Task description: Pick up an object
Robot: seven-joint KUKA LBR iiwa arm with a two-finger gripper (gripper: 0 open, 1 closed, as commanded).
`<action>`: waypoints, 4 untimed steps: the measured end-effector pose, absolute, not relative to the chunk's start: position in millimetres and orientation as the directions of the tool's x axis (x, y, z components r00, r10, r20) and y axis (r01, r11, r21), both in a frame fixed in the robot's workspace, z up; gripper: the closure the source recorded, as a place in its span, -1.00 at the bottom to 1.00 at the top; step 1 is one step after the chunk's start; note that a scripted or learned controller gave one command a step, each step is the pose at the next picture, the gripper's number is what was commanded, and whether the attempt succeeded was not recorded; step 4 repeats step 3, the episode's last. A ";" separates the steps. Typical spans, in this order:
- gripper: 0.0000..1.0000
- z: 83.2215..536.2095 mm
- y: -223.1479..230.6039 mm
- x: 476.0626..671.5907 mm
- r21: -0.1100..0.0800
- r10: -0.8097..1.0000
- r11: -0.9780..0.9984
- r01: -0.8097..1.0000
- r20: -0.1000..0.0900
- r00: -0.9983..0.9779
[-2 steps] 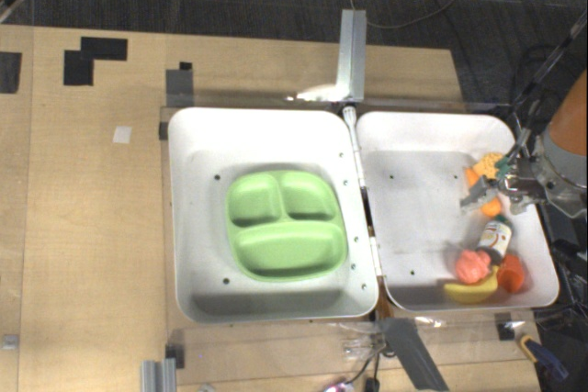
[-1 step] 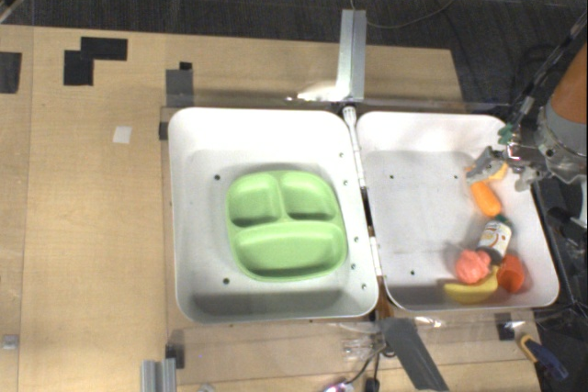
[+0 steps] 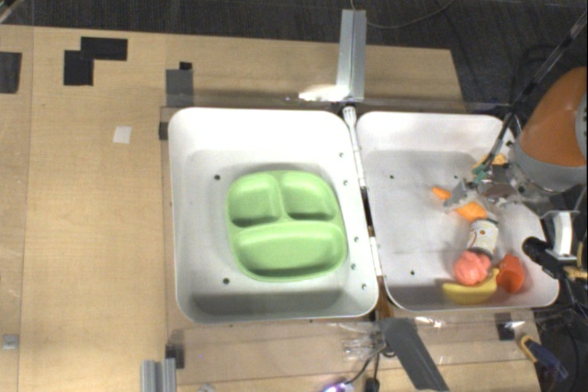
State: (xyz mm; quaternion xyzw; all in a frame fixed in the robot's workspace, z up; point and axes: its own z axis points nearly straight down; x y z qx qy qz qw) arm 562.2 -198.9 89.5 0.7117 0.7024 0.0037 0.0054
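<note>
In the right bin (image 3: 413, 142), I see the gripper (image 3: 480, 186) beside an orange piece (image 3: 471, 211). I cannot tell how its jaws stand. A green tray (image 3: 285, 225) fills the left bin (image 3: 197, 197).

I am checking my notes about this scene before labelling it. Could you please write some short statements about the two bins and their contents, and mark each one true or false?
1. The green divided tray lies in the left bin. True.
2. The banana lies in the left bin. False: it lies in the right bin, near its front edge.
3. The pink object is right next to the banana. True.
4. The gripper is above the green divided tray. False: it is over the right bin, near small orange pieces.
5. The tray has three compartments. True.
</note>
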 end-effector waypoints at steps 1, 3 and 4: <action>1.00 101.5 -196.9 564.9 0.020 1.000 -0.011 1.000 -0.002 0.011; 1.00 204.5 -95.8 598.6 0.006 0.996 0.085 0.996 0.000 -0.085; 1.00 204.5 -95.8 598.6 0.006 0.996 0.085 0.996 0.000 -0.085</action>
